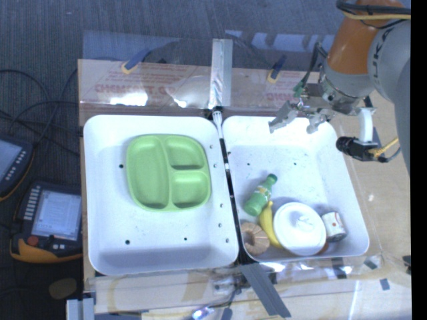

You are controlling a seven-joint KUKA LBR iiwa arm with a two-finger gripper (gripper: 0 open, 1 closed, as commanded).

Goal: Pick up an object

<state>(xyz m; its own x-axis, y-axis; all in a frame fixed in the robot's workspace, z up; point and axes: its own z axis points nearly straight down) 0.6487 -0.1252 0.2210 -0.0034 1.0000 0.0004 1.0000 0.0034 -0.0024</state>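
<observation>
Claw (298, 117) spread apart, high over right bin (347, 179) far rim; best lowered onto green bottle (260, 197), clear of banana (268, 224) and white bowl (300, 227)

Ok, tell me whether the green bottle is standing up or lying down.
Lying down. The green bottle rests tilted on the right bin's floor, cap pointing up-right, its base against the banana near the white bowl.

The grey arm with its orange band (357, 42) reaches in from the right, wrist bent downward. Its two-finger gripper (298, 122) hangs with the jaws spread apart, nothing between them, the two grey fingers (283, 120) angled down and to the left.
</observation>
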